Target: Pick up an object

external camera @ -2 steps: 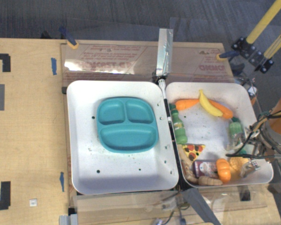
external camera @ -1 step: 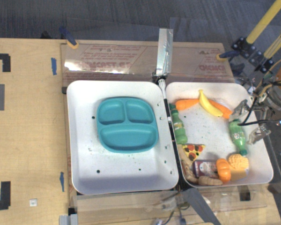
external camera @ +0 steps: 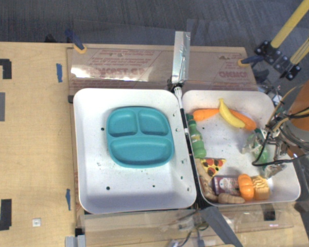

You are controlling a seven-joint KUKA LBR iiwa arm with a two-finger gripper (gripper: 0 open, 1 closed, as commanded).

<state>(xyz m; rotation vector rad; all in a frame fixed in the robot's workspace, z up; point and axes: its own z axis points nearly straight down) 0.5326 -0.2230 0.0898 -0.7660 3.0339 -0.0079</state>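
Gripper (external camera: 262,148) hangs low at the right of the frame, inside the right bin (external camera: 232,95); whether it is released or clenched I cannot tell through the cables. Candidate objects lie leftward: a banana (external camera: 227,114) across a carrot (external camera: 206,114) near the bin's upper wall, toys heaped lower down. A teal divided plate (external camera: 140,136) sits centred in the left bin (external camera: 87,153).

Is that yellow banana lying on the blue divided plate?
No, the banana lies in the right bin beside a carrot, while the blue plate sits in the left bin.
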